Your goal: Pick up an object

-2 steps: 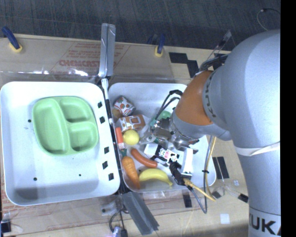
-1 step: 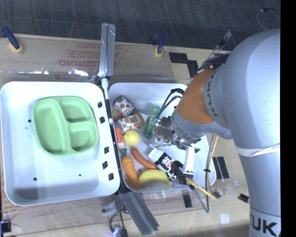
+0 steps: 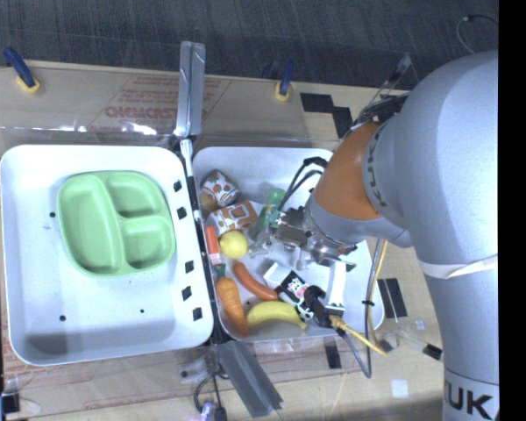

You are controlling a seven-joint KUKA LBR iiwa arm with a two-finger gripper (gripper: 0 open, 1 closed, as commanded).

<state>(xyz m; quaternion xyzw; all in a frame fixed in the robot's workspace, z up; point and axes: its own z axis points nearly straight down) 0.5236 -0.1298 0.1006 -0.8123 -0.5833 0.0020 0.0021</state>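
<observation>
- Find the gripper (image 3: 279, 231) low in the right bin (image 3: 245, 158), at the end of the arm (image 3: 359, 187) reaching in from the right, over the middle of the clutter.
- Cannot tell whether open or closed from this angle, and cannot make out anything gripped.
- Look just beside it for candidates: a green item (image 3: 273, 207) on the far side, a lemon (image 3: 233, 246) toward the divider, a red sausage (image 3: 253, 281) on the near side.
- Further out, note a carrot (image 3: 231, 305) and a banana (image 3: 274, 315) against the near wall, and a patterned carton (image 3: 219, 188) and an orange carton (image 3: 237, 215) toward the far corner by the divider.
- Beyond the divider, see the left bin (image 3: 9, 235) with a green divided tray (image 3: 114, 222), well apart from the work.
- Judge this as the descent onto a pick, with nothing lifted yet.
- Settle on one target, probably the green item or the lemon as nearest.
- Centre over it before closing; avoid straddling two neighbours.
- Close across the narrow width of anything long, such as the sausage.
- Beware of rolling with the lemon: come straight down, not from the side.
- Keep off the divider and walls.
- Lift slowly and confirm the grip before carrying away.
</observation>
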